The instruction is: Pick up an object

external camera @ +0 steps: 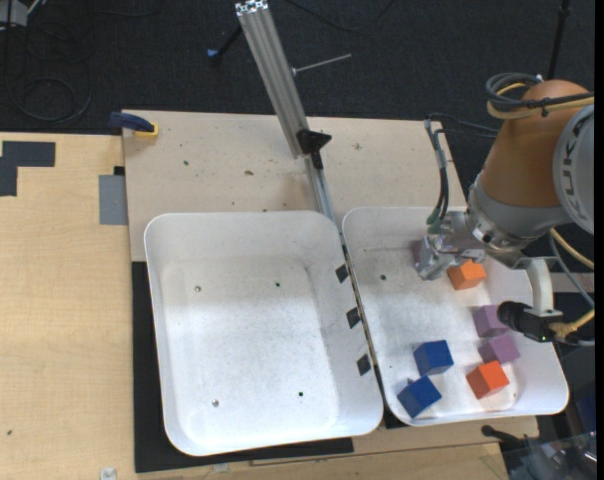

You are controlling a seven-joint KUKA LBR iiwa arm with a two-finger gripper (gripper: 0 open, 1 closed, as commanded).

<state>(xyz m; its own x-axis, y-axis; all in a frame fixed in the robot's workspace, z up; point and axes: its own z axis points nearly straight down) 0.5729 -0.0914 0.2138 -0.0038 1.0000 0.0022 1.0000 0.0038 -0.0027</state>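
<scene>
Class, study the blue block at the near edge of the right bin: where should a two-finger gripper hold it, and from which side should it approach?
Grip the blue block across two opposite flat side faces, coming straight down from above. It sits flat but turned diagonally, so probably rotate the fingers to match. The bin's rim crowds its near side.

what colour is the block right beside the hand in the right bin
Orange: the small orange cube by the hand, seen in the camera view.

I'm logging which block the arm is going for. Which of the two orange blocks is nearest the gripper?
The upper orange block, right beside the gripper; the other orange block lies near the right bin's front edge.
</scene>
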